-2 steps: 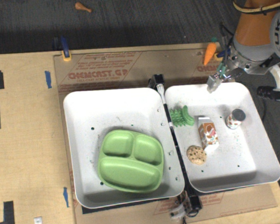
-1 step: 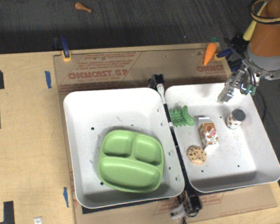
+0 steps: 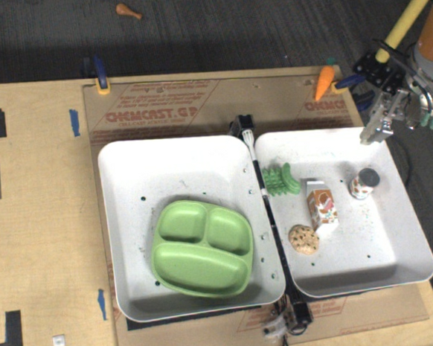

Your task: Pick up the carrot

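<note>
The gripper (image 3: 378,128) is being held over the right bin's (image 3: 414,261) far right corner; whether it is spread cannot be told. The carrot (image 3: 324,83) is lying on cardboard (image 3: 196,107) outside the bins, left of and beyond the fingertips, untouched.

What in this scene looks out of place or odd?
The small orange carrot lies outside both bins, on the brown cardboard behind the right white bin, by its far rim. The gripper is above that bin's far right corner, apart from the carrot. A small orange piece lies on the dark floor.
</note>
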Robot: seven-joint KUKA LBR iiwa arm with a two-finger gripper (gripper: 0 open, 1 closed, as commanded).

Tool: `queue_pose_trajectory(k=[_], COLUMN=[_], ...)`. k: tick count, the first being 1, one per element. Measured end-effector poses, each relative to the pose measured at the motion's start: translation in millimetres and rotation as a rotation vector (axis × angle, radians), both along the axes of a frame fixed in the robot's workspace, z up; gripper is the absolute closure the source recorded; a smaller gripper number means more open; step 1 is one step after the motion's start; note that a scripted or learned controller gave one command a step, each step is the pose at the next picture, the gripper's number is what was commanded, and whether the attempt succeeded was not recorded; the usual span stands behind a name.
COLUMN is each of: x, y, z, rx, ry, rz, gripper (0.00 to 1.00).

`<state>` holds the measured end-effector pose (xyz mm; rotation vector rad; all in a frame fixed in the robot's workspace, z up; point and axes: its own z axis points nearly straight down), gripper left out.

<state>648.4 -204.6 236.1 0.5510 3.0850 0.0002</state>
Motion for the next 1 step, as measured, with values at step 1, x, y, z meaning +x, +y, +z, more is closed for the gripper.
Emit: queue_pose_trajectory(k=[1], x=[-48.4], y=[-18.7], z=[11.7], rx=[0.0], ry=[0.005], rz=[0.434], gripper=[1.0])
